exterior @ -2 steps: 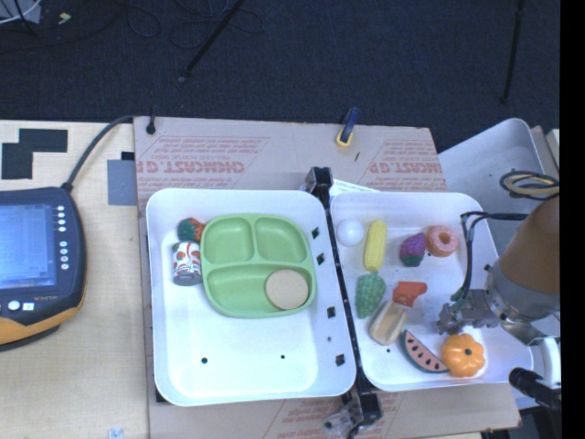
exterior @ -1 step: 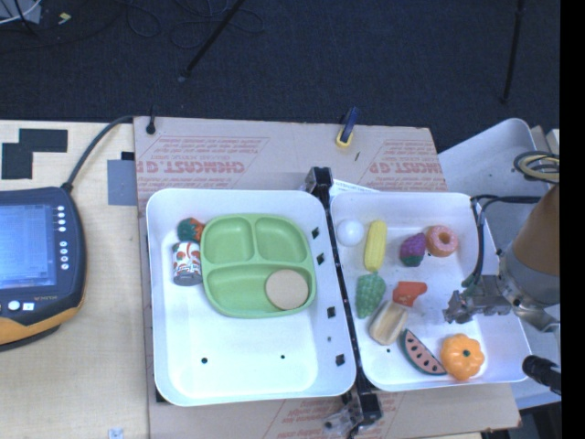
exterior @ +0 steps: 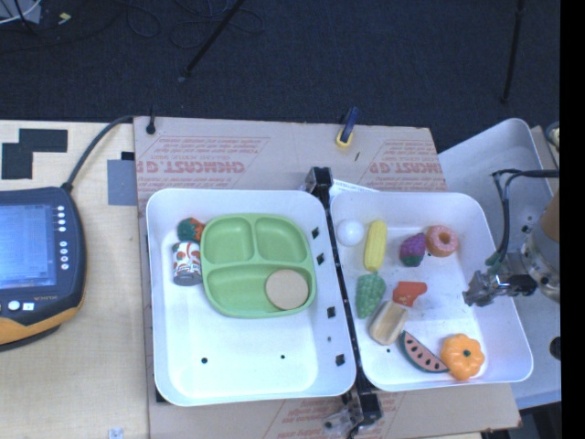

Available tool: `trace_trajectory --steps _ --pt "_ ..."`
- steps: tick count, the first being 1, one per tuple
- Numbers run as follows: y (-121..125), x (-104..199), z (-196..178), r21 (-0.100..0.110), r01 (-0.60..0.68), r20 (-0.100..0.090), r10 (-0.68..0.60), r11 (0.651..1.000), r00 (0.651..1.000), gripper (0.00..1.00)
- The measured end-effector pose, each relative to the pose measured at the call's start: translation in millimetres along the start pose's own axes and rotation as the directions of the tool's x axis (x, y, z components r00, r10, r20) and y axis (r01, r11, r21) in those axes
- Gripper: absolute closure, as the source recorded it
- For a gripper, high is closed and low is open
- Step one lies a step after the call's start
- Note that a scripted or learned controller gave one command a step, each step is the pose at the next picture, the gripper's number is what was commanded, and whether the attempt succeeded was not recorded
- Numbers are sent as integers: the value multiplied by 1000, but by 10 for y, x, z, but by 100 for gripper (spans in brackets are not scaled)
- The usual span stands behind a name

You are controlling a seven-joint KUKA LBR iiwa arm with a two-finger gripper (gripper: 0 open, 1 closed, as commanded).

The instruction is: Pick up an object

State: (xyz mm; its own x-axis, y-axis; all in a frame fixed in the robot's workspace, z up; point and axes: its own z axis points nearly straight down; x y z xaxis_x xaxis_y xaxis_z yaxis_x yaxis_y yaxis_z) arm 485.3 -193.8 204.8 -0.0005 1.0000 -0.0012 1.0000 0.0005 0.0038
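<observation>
We judge the task barely begun: nothing has been lifted, and every toy lies in its bin. Our gripper [exterior: 482,288] sits at the right edge of the right bin [exterior: 498,222], over its white floor, with no object between its fingers; whether those fingers are open or closed we cannot tell, since they show small and dark. What is left is the whole pick: choosing an object, coming down on it, closing and raising.

The nearest candidates are the orange pumpkin [exterior: 462,356], just toward the camera from the gripper, and the watermelon slice [exterior: 423,352] touching or just beside it. The pumpkin is roundish, with no clear long axis. The slice runs its long axis on a diagonal, from upper left down to lower right in the view. Further left, the corn cob [exterior: 375,245] lies with its long axis nearly straight up and down the view, and the pink donut [exterior: 441,240] sits near the bin's far side. The left bin [exterior: 238,373] carries a green divided plate [exterior: 257,263] and a small can [exterior: 187,263].
</observation>
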Motion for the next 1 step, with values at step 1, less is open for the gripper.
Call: trace_trajectory --steps 1 --pt "6 -10 -240 3 0 -1 0 1000 1000 100"
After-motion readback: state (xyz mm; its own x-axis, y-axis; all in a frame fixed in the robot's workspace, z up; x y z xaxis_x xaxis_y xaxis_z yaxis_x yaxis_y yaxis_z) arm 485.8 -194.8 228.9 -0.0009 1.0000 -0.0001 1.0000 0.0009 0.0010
